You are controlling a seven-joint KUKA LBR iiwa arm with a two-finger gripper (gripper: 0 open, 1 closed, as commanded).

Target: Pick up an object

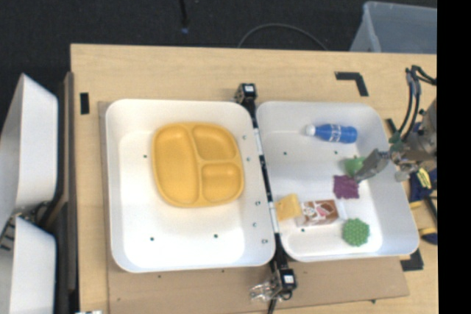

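Bench [88,77] carried two white bins side by side. Nearest the camera in the right bin [294,118], a green ball [356,232] sat close to the front rim, with a small carton [319,212] and a yellow block [288,208] to its left, the block by the dividing edge. Behind them a purple piece [345,187] lay just beside the gripper [370,164], which reached in over the right rim above a green piece [355,164]; whether its fingers stood apart or together could not be told. Open white floor lay left of it. Farther back, a blue bottle [333,133] rested on its side. The left bin [132,232] held a yellow tray [197,162], with bare margin all round.
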